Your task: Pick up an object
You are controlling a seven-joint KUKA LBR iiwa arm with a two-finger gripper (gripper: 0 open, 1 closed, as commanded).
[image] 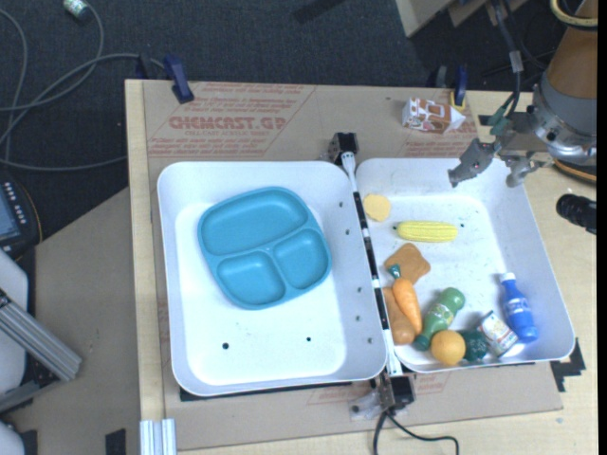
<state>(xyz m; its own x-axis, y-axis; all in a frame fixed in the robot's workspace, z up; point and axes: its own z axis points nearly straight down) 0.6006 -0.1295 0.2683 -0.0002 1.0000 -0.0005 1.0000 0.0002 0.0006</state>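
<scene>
My gripper (493, 162) is wide open and holds nothing. It hangs just above the toy corn (427, 231). I should drop straight down and pinch its middle

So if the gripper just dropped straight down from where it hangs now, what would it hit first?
Probably bare floor at the far right corner of the right bin. The gripper hangs above that corner, and the corn cob lies nearer the camera. Depth is hard to judge.

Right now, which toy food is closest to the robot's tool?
The yellow corn cob. It lies highest in the right bin, just below the tool; the carrot and orange sit lower down.
</scene>
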